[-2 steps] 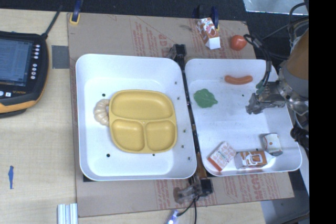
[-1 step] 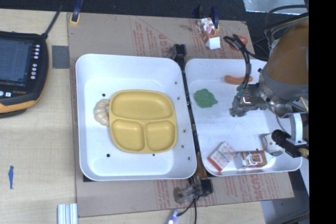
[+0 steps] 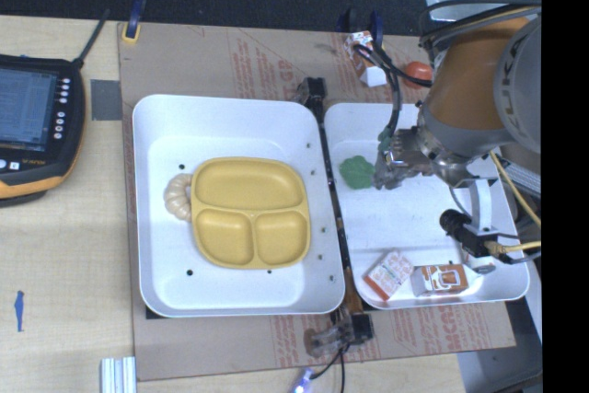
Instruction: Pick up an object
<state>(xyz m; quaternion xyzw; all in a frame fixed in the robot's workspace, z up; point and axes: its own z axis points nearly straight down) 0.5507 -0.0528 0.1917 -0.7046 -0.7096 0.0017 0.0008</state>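
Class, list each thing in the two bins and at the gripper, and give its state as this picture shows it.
Yellow divided plate: flat in left bin, upright.
Beige object: tucked against the plate's left edge.
Green object: lying in right bin, beside the gripper.
Two small packets: lying flat at right bin's near edge.

I'm reaching in from the right edge of the camera view, my grey arm (image 3: 502, 101) with its orange band bulking large at upper right. My wrist is pointing down and leftward, my gripper (image 3: 391, 163) hanging low at its end, its fingers too dark to read.
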